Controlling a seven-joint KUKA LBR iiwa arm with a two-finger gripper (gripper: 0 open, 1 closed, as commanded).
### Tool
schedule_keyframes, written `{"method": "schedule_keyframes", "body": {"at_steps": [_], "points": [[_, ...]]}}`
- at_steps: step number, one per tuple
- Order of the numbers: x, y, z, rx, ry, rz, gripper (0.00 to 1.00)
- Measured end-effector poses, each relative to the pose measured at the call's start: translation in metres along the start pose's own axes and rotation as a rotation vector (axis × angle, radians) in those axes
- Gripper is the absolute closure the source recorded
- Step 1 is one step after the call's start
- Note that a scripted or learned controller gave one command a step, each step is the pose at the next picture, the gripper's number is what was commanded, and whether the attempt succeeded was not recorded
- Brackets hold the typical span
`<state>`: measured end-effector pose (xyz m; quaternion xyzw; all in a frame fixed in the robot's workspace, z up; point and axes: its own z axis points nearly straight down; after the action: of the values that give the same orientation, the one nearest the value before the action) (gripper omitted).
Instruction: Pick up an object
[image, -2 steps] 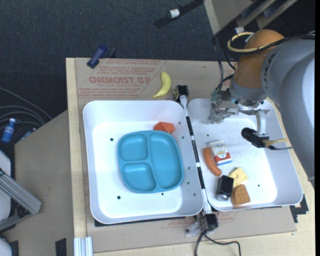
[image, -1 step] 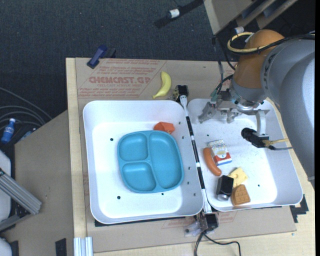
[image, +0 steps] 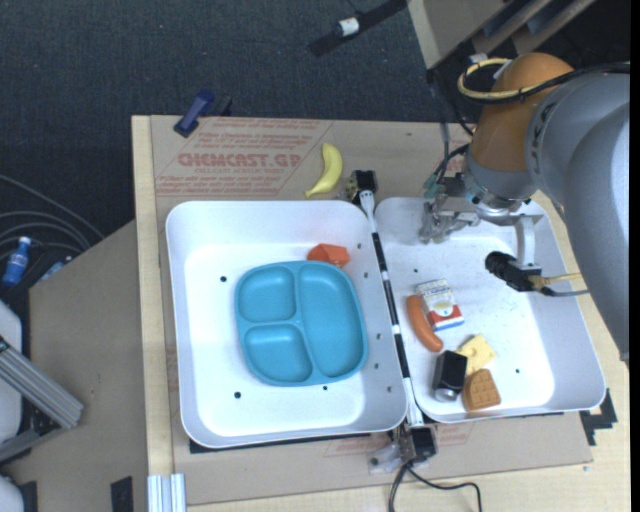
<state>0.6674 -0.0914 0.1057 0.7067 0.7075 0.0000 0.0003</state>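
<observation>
I see the tool (image: 445, 222) over the right bin's (image: 560, 390) far corner; whether it's apart, I cannot tell. The sausage (image: 424, 323) lies mid-bin, long axis slanting toward the cracker (image: 481, 390).

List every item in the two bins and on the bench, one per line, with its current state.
Blue sectioned plastic plate: flat in left bin.
Orange wedge-shaped piece: in left bin, at the plate's far edge.
Orange-red toy sausage: lying in right bin.
Small red-and-white carton: lying beside the sausage.
Small black block: in right bin.
Yellow toy banana: on the bench behind the bins.
Claw: over right bin's far corner.
</observation>
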Motion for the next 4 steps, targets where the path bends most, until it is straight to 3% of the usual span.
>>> {"method": "schedule_keyframes", "body": {"at_steps": [1, 2, 3, 4], "points": [[0.000, 0.000, 0.000, 0.000, 0.000, 0.000, 0.00], [0.000, -0.001, 0.021, 0.003, 0.001, 0.001, 0.00], [0.000, 0.000, 0.010, 0.001, 0.000, 0.000, 1.00], [0.000, -0.001, 0.010, 0.002, 0.000, 0.000, 0.00]]}}
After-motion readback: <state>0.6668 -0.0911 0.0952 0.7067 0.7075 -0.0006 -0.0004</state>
